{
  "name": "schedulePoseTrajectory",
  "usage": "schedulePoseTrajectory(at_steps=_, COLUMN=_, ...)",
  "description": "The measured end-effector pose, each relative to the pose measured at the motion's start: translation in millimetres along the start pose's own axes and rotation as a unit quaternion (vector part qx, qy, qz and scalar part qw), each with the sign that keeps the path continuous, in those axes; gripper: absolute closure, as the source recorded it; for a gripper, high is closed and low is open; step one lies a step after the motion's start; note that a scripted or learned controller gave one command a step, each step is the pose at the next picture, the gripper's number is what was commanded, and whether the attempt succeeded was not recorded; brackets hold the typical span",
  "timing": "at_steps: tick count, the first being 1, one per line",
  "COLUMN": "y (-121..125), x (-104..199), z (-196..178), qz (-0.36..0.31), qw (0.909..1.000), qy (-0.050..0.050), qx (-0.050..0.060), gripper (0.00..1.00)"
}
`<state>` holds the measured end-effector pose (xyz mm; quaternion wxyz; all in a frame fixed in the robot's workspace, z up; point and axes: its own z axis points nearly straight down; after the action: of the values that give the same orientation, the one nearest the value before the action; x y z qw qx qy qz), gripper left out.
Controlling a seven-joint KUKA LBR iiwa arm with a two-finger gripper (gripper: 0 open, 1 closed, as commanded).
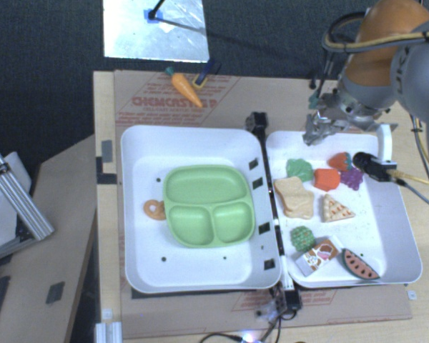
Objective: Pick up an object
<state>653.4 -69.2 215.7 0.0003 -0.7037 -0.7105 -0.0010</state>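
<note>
Pincer (316, 136) hung over the right bin's (404, 245) far-left corner; can't tell its state. Nearest pick was the green toy (299, 168), just below-left of it in camera view. Bread slice (294, 196) lay beyond that, long axis roughly along the bin divider.

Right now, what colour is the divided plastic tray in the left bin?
Light green, a three-compartment plastic tray, shown best in the camera view from above.

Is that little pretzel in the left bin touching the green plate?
Touching, it seems. In the camera view the pretzel lies on the bin floor with its right edge meeting the green plate's left rim, no white gap between.
</note>
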Motion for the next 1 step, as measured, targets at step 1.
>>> schedulePoseTrajectory(at_steps=1, y=-1.1, x=50.3, z=-12.8, qz=0.0, qw=1.0, qy=0.0, qx=-0.001, gripper=1.0)
